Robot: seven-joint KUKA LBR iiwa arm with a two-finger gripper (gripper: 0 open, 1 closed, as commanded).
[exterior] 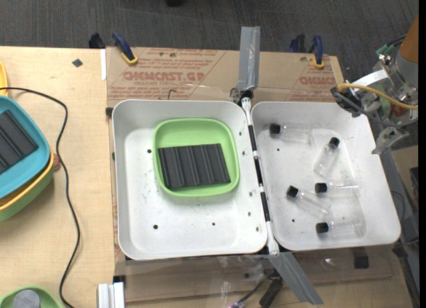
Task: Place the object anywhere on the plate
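Note:
A green square plate (pixel 229 142) lies in the left bin (pixel 133 187), toward its far side. A black ridged mat (pixel 194 165) lies flat on it. In the right bin (pixel 373 230) several clear vials with black caps lie scattered: one (pixel 290 133) near the far left corner, one (pixel 326 156) in the middle, others (pixel 303 196) nearer the front. My arm's end, with grey hardware and a yellow cable (pixel 373 97), hangs over the right bin's far right corner, apart from all the vials. Nothing shows as held.
Cardboard (pixel 173 70) clamped behind the bins. A metal divider bar (pixel 248 57) rises between them. On the wooden bench at left sit a blue tray (pixel 20 150) and a black cable (pixel 66 167). The arm's base structure (pixel 406 167) stands at the right.

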